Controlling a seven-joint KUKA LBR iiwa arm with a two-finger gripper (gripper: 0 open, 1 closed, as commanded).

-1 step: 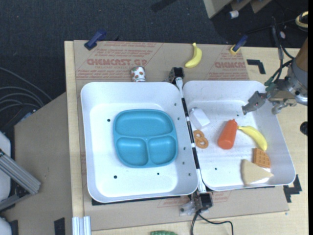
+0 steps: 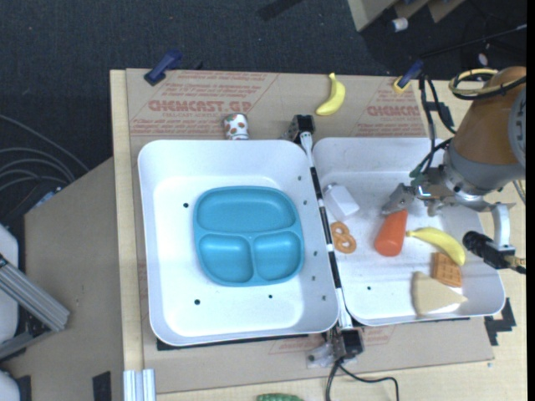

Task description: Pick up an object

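In the right bin [image 2: 368, 306] lie an orange carrot [image 2: 390, 233], a yellow banana [image 2: 440, 242], a brown pretzel [image 2: 343, 237], a small waffle piece [image 2: 447, 270], a pale bread slice [image 2: 435, 296] and a white block [image 2: 339, 200]. My gripper [image 2: 406, 199] reaches in from the right and hangs over the upper end of the carrot, very close to it. Whether it touches the carrot is not clear. The arm's orange band [image 2: 489, 132] sits above the wrist at the right edge.
The left bin [image 2: 159, 224] holds a blue divided plate [image 2: 247, 233]. On the cardboard behind the bins lie a second banana [image 2: 332, 97] and a small spotted toy [image 2: 236, 125]. Cables run down the arm along the right bin's far side.
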